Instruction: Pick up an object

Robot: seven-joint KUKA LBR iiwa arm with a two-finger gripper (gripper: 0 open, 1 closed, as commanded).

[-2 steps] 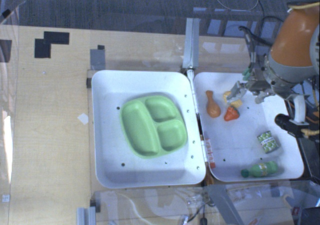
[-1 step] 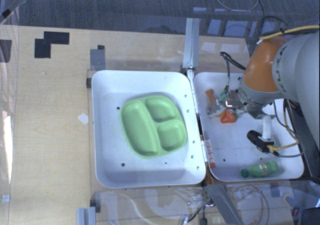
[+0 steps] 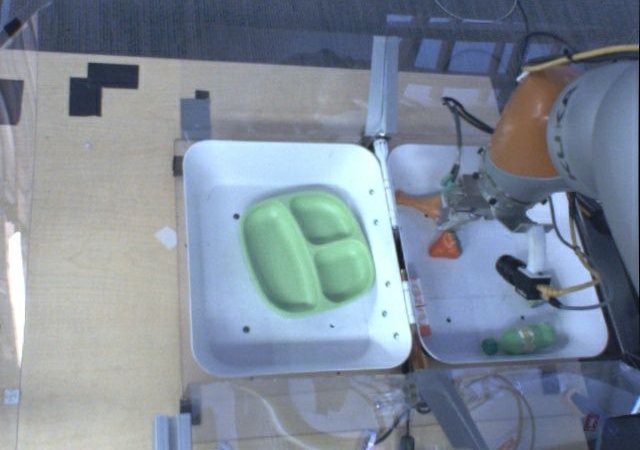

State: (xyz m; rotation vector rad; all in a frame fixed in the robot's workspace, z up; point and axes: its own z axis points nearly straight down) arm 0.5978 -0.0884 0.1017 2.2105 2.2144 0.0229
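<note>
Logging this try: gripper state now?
Gripper: cannot be told; it sits low in the right bin, just above the orange-red object.

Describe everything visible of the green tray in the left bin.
The green tray is a pale green, plastic-looking divided plate, squarish with rounded corners, with three hollows: one long and two smaller. It lies flat and open side up, turned at a slight angle, near the middle of the left bin. It touches the bin floor alone.
</note>
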